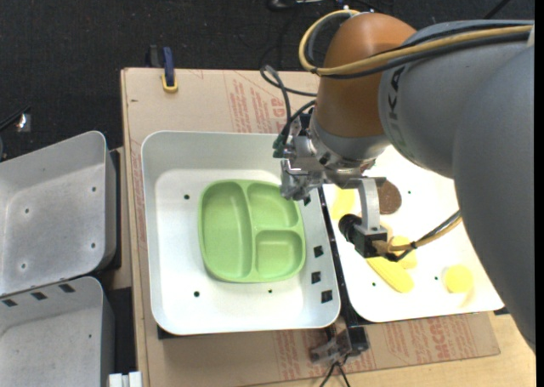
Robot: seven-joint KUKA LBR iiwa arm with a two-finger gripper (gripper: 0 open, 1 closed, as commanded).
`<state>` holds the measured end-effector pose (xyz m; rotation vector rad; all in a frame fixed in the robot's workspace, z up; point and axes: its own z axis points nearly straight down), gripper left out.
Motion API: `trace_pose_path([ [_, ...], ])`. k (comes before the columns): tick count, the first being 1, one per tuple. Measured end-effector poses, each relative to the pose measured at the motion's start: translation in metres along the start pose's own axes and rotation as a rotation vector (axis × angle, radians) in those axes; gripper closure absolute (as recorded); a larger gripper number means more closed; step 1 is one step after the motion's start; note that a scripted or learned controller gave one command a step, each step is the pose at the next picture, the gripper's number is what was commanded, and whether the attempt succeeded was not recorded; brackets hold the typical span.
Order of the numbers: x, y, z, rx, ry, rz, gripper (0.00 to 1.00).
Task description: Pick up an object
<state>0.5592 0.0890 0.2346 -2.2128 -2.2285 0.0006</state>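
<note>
Claw, state unclear, over green tray in white bin on cardboard-topped bench.

Two bins are set side by side on the surface; a divided plate is laid in the middle of the left bin; in the right bin a partly hidden round disc is placed towards the back, an elongated piece nearer the front, and a small lump just to its right; the hand is held over the plate's back right corner.
</note>
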Motion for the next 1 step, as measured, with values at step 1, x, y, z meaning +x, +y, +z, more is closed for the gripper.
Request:
trace_pose_path([
  [1,-0.0030,0.0002,-0.0002,0.000,0.000,0.005,0.00],
])
